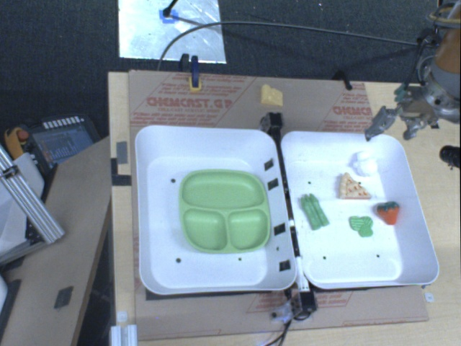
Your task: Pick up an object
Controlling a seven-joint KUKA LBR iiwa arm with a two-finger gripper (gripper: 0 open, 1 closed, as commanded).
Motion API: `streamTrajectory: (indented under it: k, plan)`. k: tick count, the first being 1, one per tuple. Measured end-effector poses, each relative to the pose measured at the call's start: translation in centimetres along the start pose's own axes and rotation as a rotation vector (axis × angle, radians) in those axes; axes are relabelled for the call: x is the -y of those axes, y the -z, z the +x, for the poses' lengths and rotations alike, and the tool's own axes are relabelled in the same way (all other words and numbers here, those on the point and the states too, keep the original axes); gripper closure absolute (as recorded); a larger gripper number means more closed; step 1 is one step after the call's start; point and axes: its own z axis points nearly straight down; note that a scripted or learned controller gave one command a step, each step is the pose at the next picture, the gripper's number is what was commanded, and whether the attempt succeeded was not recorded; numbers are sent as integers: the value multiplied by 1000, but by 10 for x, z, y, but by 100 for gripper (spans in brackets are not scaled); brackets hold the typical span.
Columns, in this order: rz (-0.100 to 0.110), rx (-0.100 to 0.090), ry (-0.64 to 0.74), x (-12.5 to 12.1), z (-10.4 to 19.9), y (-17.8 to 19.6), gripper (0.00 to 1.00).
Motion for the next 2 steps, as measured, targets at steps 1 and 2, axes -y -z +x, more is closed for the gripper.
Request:
streamTrajectory:
  k: [1,2]
  plan:
    - [-12,3,3,-2,1,8,0]
    - [-8,2,1,-1,-4,-53,0]
